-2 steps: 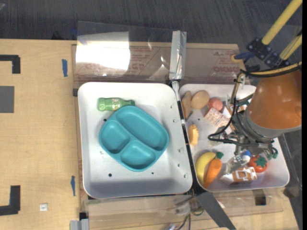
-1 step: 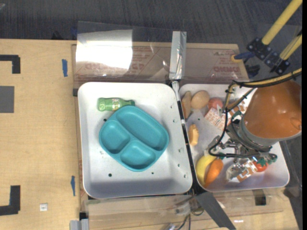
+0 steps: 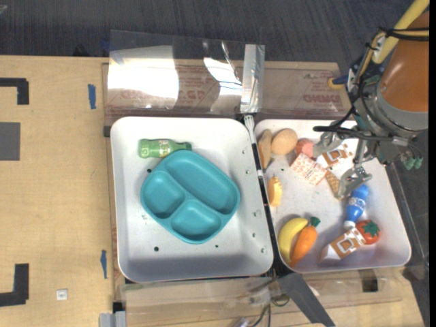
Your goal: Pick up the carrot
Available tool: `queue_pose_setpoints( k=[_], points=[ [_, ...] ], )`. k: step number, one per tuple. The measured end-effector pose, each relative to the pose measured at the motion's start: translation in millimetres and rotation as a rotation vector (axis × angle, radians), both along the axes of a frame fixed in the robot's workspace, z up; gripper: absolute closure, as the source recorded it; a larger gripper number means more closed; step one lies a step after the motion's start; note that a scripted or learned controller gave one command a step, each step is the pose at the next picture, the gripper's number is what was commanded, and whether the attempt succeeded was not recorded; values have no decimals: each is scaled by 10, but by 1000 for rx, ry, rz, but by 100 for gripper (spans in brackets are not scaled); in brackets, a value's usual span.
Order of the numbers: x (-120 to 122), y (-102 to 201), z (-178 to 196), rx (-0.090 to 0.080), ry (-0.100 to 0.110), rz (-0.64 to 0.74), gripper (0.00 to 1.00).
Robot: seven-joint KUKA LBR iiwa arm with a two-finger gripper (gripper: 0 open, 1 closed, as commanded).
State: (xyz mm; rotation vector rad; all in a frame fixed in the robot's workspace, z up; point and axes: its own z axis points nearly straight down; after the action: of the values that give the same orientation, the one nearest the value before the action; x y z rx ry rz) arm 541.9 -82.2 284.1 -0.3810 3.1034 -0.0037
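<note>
One carrot, one banana; end effector fingers spread, gripping nothing

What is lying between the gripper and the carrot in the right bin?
In the camera view, mostly bare bin floor separates the gripper from the carrot; a blue bottle stands just right of that line.

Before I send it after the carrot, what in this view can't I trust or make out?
- Gripper: finger state unclear, metal blends into clutter beneath.
- Carrot: its left side touches the banana; contact line unclear.
- Small cartons: labels too small to read.
- Arm: cut off by the frame's top-right corner.
</note>
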Motion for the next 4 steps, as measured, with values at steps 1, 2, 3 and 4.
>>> queue_pose_setpoints(
  k=[1,2,3,4],
  points=[
    [-435,239,-1020,4,17,-85,0],
    [-501,202,-988,-5,7,625,0],
    [-514,-127,-1945,-9,-3,617,0],
    [-492,-111,-1839,-10,-9,617,100]
  ],
)
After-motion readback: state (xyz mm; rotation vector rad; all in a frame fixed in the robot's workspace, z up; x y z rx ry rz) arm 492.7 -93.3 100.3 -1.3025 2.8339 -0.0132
